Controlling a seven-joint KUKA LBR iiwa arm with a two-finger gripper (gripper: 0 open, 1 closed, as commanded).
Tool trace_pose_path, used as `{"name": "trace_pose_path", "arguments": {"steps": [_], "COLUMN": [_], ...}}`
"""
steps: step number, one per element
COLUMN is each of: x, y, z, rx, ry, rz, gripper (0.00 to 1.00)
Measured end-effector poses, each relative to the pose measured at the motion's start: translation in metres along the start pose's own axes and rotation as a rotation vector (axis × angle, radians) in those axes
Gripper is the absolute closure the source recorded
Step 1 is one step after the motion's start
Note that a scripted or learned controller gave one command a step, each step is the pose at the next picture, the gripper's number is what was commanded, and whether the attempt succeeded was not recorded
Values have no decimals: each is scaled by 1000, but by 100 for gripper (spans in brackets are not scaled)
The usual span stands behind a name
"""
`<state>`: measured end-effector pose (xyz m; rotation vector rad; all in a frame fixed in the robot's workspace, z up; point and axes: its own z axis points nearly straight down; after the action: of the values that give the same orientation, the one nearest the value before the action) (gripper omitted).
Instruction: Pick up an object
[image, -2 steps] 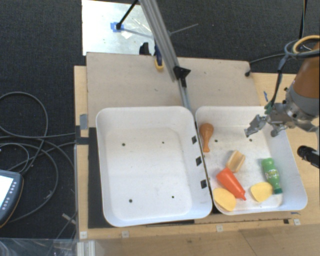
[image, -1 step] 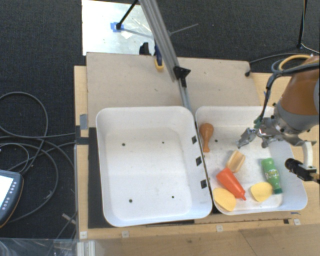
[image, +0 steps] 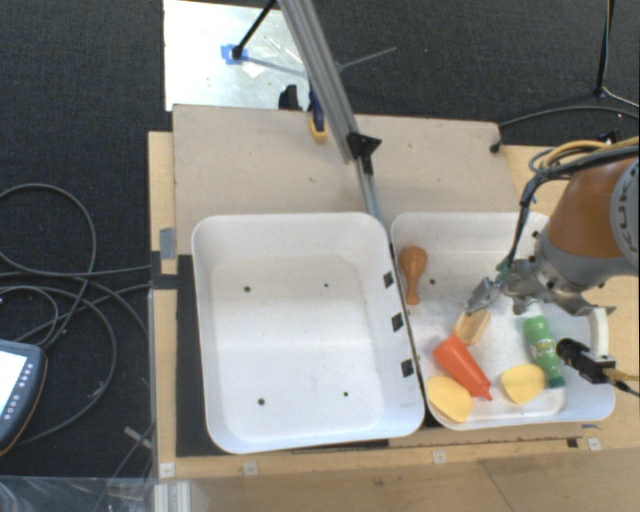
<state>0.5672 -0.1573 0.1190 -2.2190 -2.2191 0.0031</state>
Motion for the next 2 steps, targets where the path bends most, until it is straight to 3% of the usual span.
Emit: {"name": "trace_pose_path", "arguments": {"steps": [1,2], "x": [0,-4], "y": [2,13], "z": [-14,-67], "rx": [-7,-11], "ry": [-1,-3], "rz": [0,-5], "gripper": [100,100]}}
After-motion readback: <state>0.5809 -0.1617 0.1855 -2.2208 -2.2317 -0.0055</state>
